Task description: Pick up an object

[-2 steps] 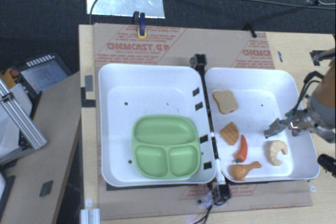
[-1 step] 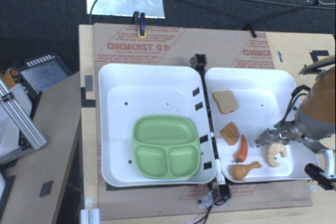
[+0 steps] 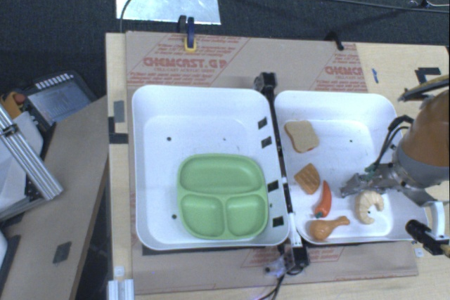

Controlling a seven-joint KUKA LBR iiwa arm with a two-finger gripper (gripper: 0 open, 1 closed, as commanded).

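Table (image 3: 232,56) carries two white bins. Left bin (image 3: 151,151): green tray (image 3: 221,194). Right bin (image 3: 365,112): bread (image 3: 301,135), cracker (image 3: 307,178), chili (image 3: 323,199), drumstick (image 3: 327,226), shrimp (image 3: 370,206). I see gripper (image 3: 360,183) just above shrimp; cannot tell its state.

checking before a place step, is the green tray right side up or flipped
Right side up: the green tray lies flat in the left bin with its three hollow compartments facing up, nothing in them.
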